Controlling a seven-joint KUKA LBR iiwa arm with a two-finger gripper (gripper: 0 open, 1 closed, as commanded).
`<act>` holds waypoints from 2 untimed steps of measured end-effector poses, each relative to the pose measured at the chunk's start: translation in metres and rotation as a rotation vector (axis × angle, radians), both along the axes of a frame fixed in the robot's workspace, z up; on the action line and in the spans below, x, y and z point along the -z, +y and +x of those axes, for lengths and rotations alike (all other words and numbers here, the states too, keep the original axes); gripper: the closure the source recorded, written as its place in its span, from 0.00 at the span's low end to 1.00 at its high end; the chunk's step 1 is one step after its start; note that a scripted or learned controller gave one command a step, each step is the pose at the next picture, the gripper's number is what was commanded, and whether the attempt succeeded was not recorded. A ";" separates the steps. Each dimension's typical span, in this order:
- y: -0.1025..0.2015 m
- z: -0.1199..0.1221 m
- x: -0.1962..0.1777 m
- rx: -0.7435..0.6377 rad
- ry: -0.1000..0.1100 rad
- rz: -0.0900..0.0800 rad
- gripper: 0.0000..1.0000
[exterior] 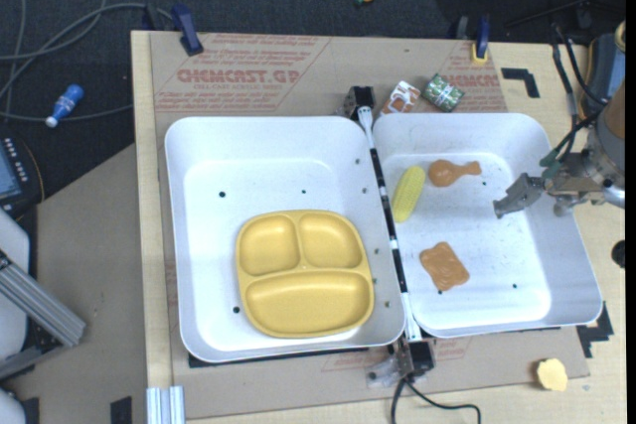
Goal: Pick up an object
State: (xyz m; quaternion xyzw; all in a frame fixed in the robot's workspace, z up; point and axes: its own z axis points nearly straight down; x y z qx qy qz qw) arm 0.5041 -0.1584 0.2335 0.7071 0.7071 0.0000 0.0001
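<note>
Reaching in from the right edge of the frame, the gripper hangs over the right bin, its grey fingers pointing left; whether they are spread or pressed together I cannot tell from this slant, and nothing shows between them. Just left of the fingertips and slightly higher lies an orange toy drumstick, apart from the gripper. Beside it, against the bin's left wall, rests a yellow corn cob. Lower in the same bin, near the middle of the frame, sits a flat orange-brown piece, perhaps a toy cutlet. Across the black divider, the left bin holds a yellow three-compartment tray at its lower middle. Above the bins, on the cardboard-covered bench, stand a small green can and a red-and-white carton close together. A yellow lump lies at lower right, outside the bins.
</note>
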 end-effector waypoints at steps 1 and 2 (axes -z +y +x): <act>0.066 0.025 0.105 -0.007 0.010 0.006 0.00; 0.065 -0.004 0.140 0.001 0.009 0.003 0.00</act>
